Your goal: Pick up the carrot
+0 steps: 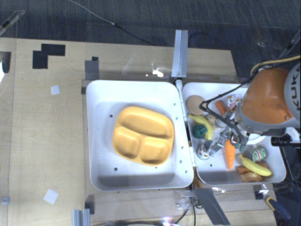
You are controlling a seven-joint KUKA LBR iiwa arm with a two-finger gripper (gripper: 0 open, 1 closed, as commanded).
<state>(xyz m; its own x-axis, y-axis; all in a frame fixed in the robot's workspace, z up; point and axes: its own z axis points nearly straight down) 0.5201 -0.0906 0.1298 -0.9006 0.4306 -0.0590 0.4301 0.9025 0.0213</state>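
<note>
Approach step: claw [221, 140] low in right bin [277, 175], just beside carrot [229, 155]. Finger state impossible to tell. Next: straddle carrot, clamp, lift.

Arm [268, 102] covers the right bin's [282, 175] far corner; jaws' state unreadable; small items beside them blur together.

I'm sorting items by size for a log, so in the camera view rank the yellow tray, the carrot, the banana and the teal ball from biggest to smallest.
1. Yellow tray, by far the largest.
2. Banana and carrot: they look about alike, and the arm hides part of the carrot, so I won't rank them.
3. Teal ball, the smallest.
</note>
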